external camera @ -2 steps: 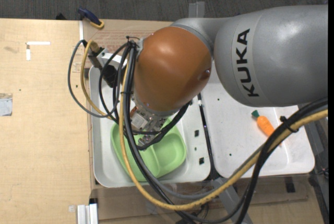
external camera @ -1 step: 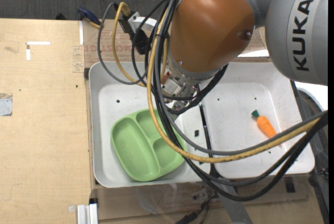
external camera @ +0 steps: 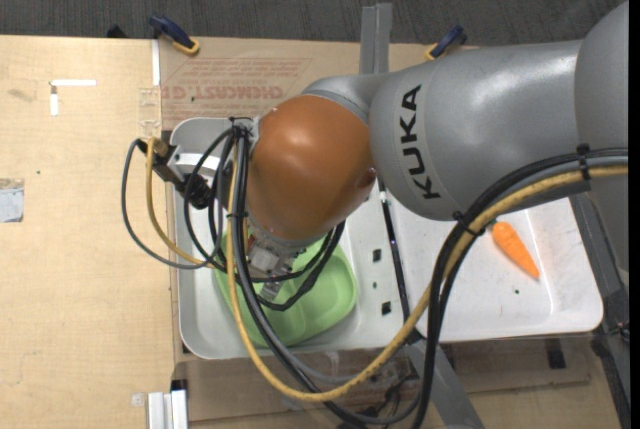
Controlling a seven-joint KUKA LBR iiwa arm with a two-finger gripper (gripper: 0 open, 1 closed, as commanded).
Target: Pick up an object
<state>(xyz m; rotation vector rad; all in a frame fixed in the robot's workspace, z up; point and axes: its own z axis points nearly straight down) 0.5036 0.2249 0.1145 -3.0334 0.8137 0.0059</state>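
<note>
A robot arm (external camera: 480, 132) reaches down over a green bowl (external camera: 335, 302) in the left bin (external camera: 200, 337). The gripper's state cannot be told. This looks like the grasp approach, and next comes a secure lift; a carrot (external camera: 517, 248) lies at three o'clock.

The grey arm (external camera: 480, 127) and its looping cables (external camera: 160, 207) crowd the left bin (external camera: 195, 317), where a green bowl (external camera: 320, 302) fills the floor; the right bin (external camera: 560, 297) lies open around a carrot (external camera: 517, 249) toward 3 o'clock.
</note>
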